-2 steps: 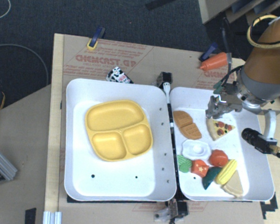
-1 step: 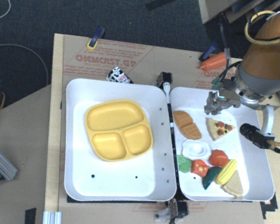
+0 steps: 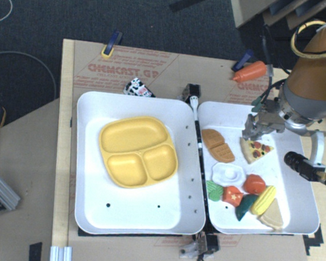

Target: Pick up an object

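Where dark carpet (image 3: 77, 8) ends, cardboard-topped bench (image 3: 157, 74) bears 2 bins (image 3: 90, 165)

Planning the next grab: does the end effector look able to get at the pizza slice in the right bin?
Probably yes. The end effector hangs at the pizza slice, at its upper edge, and nothing lies on the slice. The bread and fried egg sit apart from it, leaving room around.

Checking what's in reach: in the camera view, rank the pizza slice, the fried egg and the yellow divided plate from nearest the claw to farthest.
1. Pizza slice: right bin, just under the claw.
2. Fried egg: right bin, toward the middle.
3. Yellow divided plate: left bin.
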Available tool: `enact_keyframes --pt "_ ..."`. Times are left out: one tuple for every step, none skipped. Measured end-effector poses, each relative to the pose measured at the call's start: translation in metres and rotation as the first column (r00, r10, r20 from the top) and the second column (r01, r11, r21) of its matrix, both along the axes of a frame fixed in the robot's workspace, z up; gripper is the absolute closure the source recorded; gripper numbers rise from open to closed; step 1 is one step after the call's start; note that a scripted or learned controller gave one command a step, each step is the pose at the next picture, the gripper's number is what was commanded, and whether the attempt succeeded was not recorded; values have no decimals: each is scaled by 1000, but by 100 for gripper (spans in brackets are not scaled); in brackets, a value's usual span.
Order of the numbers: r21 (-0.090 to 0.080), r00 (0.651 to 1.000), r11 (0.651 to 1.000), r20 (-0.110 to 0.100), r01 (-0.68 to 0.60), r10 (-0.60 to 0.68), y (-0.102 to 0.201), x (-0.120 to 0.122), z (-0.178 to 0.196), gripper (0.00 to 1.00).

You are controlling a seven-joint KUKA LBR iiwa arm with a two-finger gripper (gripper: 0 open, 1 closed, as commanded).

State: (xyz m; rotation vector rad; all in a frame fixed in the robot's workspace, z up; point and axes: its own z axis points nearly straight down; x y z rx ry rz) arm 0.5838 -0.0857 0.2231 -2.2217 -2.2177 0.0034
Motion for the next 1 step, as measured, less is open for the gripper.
enact_keyframes --pt "0 1000 1000 4 -4 4 12 4 0 100"
